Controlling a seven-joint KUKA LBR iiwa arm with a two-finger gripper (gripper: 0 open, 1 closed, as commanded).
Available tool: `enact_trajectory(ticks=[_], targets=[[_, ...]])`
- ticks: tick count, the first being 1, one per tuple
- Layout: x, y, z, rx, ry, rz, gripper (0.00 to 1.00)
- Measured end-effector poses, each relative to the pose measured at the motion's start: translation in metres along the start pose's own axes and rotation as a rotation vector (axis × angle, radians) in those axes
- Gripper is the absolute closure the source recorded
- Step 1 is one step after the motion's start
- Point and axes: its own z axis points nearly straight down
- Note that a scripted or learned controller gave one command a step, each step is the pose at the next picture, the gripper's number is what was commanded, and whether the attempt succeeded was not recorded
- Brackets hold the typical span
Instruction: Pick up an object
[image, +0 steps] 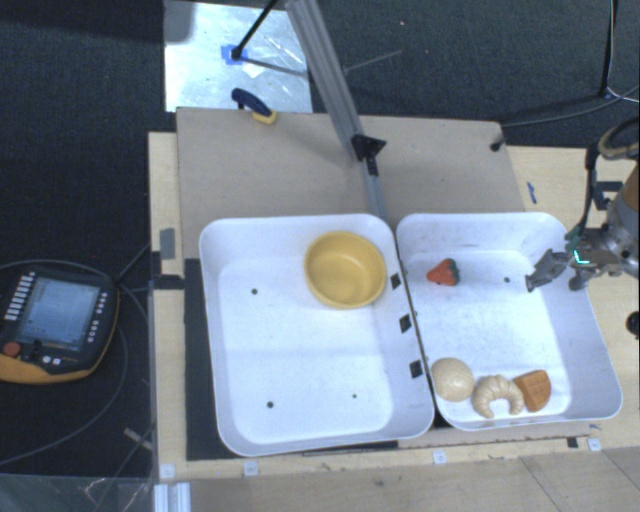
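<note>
Along the near wall of the right bin (600, 395) three foods sit in a tight row: a pale round bun (452, 379), a croissant (497, 394) touching it, and an orange-brown wedge of bread (534, 389) just beside the croissant. They crowd that near edge, so there is little room between them and the rim. The middle of the right bin floor is bare and wide open, as is most of the left bin (215, 330), whose near half holds nothing but a few small dark dots.

Farther back in the right bin lies a small strawberry (443, 272), red with a green cap at its right end, well apart from the row of breads and near the wall shared by the two bins. It has free floor on all sides.

At the same depth, over the right rim of the right bin, hangs the tool (556, 269); its dark fingers look spread apart with nothing between them.

A yellow bowl (345, 268) stands upright at the far right of the left bin, close to the far rim. Both bins rest on the counter (280, 165).
</note>
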Motion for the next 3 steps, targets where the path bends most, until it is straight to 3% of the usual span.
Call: enact_trajectory(ticks=[1,3], targets=[[0.000,0.000,0.000,0.000,0.000,0.000,0.00],[0.003,-0.016,0.110,0.004,0.001,0.001,0.00]])
